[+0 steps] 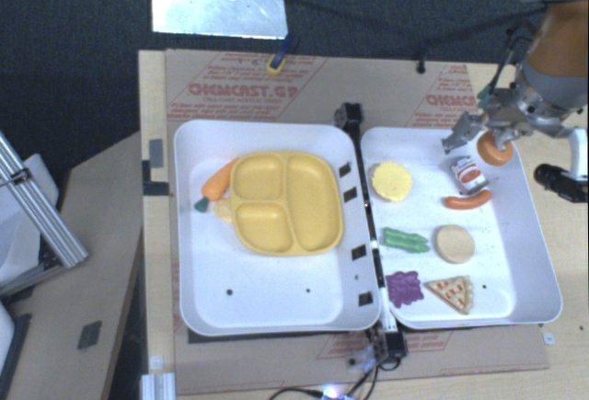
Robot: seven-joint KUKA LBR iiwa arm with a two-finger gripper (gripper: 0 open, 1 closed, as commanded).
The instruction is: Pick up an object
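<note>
Gripper (467, 133) above right bin (525, 233) — grip state unclear; carrot (217, 180) half-hidden behind yellow tray (281, 202) — arm (552, 67) cut off at right

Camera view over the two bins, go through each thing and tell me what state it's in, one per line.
Gripper: above the right bin's far edge, fingers unclear.
Yellow tray: upright in the left bin, compartments bare.
Carrot: lying against the tray's left edge.
Yellow disc: flat.
Small can: on its side.
Sausage: lying flat.
Green pod: lying flat.
Tan round: flat.
Purple grapes: lying flat.
Pizza slice: topping up.
</note>
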